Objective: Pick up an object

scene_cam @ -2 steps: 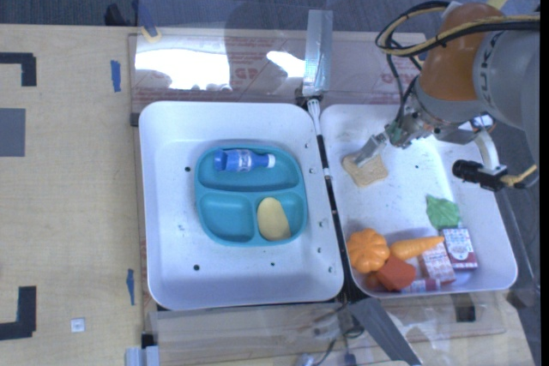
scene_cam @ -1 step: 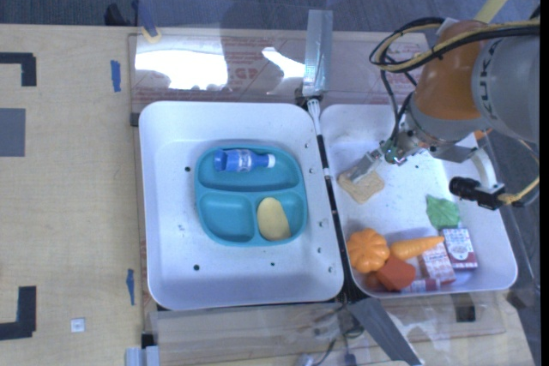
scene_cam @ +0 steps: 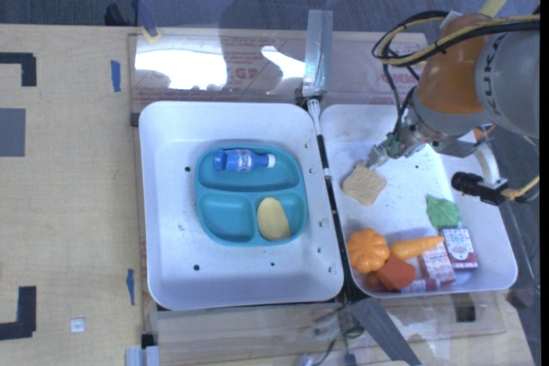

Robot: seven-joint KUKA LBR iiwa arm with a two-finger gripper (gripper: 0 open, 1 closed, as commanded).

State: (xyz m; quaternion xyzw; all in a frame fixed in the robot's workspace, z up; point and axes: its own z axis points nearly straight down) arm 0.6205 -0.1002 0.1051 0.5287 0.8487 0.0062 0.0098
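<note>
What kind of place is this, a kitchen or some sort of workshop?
Probably a robot test lab, not a kitchen: a robot arm reaches over two white bins, and the food looks like plastic toys.

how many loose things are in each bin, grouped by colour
Left bin, in the blue tray:
blue bottle: 1
yellow item: 1

Right bin:
tan bread slice: 1
orange (pumpkin, carrot): 2
red block: 1
green item: 1
red-and-white cartons: 2

Total: 9
</note>
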